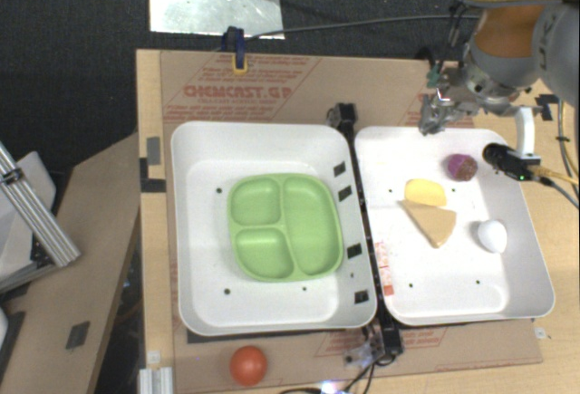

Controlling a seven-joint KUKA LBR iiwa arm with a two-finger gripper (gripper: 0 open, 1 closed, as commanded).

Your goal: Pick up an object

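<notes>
Orange ball sits outside the bins; purple object, yellow piece, wedge and white egg lie in the right bin, gripper hovering above its far edge, finger state indeterminate.

Open floor and crowding in the two bins

We are seeing the right bin lying open across its near half, while a purple ball, a yellow piece, a tan wedge and a white egg are crowding its far half; yellow piece and wedge are touching, leaving no gap. In the left bin, a green divided tray is taking up the middle, leaving only bare margins around it.
</notes>
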